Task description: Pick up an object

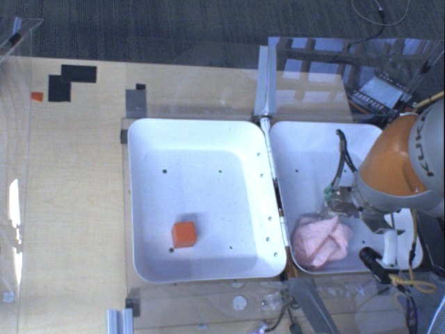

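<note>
Two shallow white bins side by side on a pale wooden worktop (69, 207). Left bin (201, 145) holding a small orange block (184, 234) toward its 7 o'clock corner, well apart from everything else. Right bin (306, 152) holding a crumpled pink cloth (321, 241) at 6 o'clock, pressed close against the near wall. Grey arm (400, 162) with orange band reaching in from 3 o'clock, wrist low over the right bin. Claw (339, 202) touching or just above the cloth's top edge at 12 o'clock of the cloth; cannot tell how the claw is set or whether any cloth is caught in it. Black patches (69, 81) and a small orange square (37, 97) on the worktop toward 10 o'clock.
</note>
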